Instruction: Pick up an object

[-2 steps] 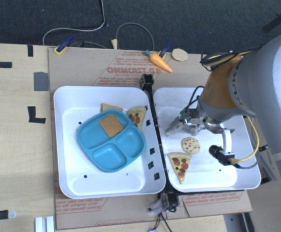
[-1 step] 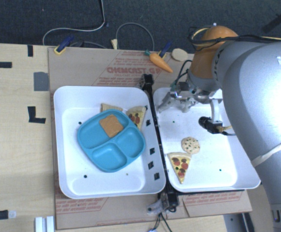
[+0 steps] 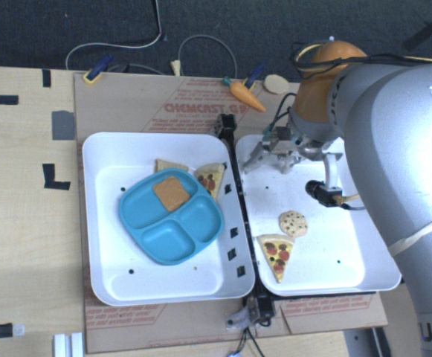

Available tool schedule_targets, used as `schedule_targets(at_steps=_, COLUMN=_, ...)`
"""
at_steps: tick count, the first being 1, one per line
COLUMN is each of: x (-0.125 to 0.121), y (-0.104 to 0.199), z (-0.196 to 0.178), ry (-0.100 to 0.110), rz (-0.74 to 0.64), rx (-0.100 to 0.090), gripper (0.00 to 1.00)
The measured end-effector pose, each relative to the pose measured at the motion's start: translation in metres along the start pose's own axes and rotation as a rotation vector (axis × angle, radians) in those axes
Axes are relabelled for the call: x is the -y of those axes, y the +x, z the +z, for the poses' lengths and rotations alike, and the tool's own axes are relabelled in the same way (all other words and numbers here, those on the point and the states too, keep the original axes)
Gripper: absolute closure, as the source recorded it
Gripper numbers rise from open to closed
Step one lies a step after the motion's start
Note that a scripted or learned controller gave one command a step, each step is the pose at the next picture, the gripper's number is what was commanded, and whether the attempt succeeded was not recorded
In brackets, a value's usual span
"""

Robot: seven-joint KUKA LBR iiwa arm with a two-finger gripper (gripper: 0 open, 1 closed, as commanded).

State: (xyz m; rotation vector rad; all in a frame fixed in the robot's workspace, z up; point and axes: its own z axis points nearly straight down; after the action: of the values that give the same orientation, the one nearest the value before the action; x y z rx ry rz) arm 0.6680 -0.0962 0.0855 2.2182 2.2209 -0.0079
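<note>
My gripper (image 3: 269,161) hangs over the back left corner of the right bin (image 3: 349,274), close to the divider between the bins. Its fingers (image 3: 250,160) stand spread open with nothing between them. A chocolate chip cookie (image 3: 293,223) lies in the middle of that bin, and a toy pizza slice (image 3: 276,253) lies in front of the cookie. Both are well forward of the gripper. In the left bin (image 3: 100,259) rests a blue divided plate (image 3: 172,218) with a brown cracker (image 3: 172,193) on it. A second pizza slice (image 3: 211,177) lies at the plate's back right.
A toy carrot (image 3: 245,95) and a beige piece (image 3: 275,84) lie on the cardboard behind the bins. A tan slice (image 3: 166,166) peeks out behind the plate. The large grey arm (image 3: 394,140) covers the right bin's back right part. Cables run along the back.
</note>
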Motion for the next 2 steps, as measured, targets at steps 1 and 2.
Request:
schedule_targets(at_steps=1, x=0.025, y=0.001, z=-0.001, ry=-0.005, rz=0.0, rx=-0.002, gripper=0.0)
schedule_targets(at_steps=2, x=-0.002, y=-0.011, z=0.0, ry=-0.003, rz=-0.001, rx=-0.006, gripper=0.0)
